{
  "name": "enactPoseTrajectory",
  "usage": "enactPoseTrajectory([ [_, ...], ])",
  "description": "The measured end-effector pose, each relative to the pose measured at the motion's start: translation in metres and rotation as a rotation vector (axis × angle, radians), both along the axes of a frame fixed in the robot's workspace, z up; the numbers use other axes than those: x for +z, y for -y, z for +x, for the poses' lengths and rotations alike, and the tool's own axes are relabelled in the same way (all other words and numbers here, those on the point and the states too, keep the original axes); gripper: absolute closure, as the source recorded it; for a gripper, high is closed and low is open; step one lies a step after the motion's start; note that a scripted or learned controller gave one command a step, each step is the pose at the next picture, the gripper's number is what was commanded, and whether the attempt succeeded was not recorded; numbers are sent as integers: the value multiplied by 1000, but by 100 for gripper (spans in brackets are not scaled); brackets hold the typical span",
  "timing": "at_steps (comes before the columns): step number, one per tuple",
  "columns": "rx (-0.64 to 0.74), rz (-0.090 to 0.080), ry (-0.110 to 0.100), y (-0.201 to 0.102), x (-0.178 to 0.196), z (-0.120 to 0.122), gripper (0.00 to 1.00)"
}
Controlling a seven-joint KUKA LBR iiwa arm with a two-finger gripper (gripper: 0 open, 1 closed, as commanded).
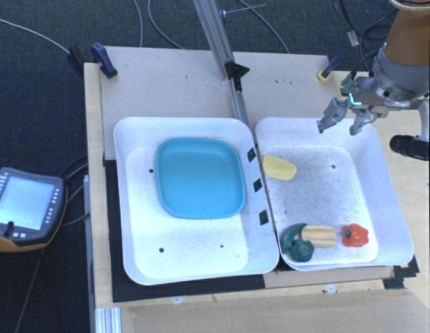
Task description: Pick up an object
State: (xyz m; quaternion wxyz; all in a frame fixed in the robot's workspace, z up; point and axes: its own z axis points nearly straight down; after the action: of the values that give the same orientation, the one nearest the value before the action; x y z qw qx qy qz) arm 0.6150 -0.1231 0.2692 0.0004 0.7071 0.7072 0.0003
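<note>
A robot gripper [347, 120], fingers spread and holding nothing, hangs above the right bin's [392, 186] far rim; its toys lie untouched, so picking remains undone.

two bins [132, 255], one plate [200, 177], (perhaps) four toys [279, 167]

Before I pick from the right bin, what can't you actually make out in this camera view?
- Arm: cut off by the top and right edges.
- Green object: its right side lies against the tan block; too small to identify.
- Handheld pendant: left part cut off by the edge; screen unreadable.
- Gripper: nothing between its open fingers.
</note>
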Motion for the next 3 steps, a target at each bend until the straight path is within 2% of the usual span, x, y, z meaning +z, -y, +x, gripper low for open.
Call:
enactPoseTrajectory([
  [1, 0, 0, 0, 0, 0, 0, 0],
  [3, 0, 0, -5, 0, -110, -8, 0],
])
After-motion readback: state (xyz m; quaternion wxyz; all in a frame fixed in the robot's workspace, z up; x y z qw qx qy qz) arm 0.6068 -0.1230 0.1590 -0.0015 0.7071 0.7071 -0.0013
